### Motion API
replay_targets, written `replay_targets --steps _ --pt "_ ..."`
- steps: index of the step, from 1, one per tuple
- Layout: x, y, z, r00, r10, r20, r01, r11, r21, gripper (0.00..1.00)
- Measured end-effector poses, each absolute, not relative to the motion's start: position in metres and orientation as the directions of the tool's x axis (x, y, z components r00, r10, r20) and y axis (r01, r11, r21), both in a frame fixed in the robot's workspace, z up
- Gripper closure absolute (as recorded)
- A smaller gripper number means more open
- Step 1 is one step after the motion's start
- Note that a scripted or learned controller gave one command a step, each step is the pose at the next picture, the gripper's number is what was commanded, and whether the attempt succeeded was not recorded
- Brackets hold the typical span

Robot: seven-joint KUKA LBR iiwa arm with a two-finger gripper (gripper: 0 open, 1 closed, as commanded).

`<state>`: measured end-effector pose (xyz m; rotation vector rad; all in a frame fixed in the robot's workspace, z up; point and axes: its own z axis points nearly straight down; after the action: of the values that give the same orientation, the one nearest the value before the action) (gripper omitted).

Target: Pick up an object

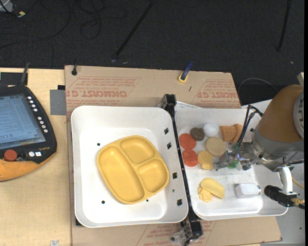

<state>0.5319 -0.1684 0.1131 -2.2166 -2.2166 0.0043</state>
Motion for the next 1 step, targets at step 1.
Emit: replay_targets --steps 1 --pt "0.5317 -0.1657 0.0857 0.001 1.0 0.002 1.0 -0.001 -0.005 0.0"
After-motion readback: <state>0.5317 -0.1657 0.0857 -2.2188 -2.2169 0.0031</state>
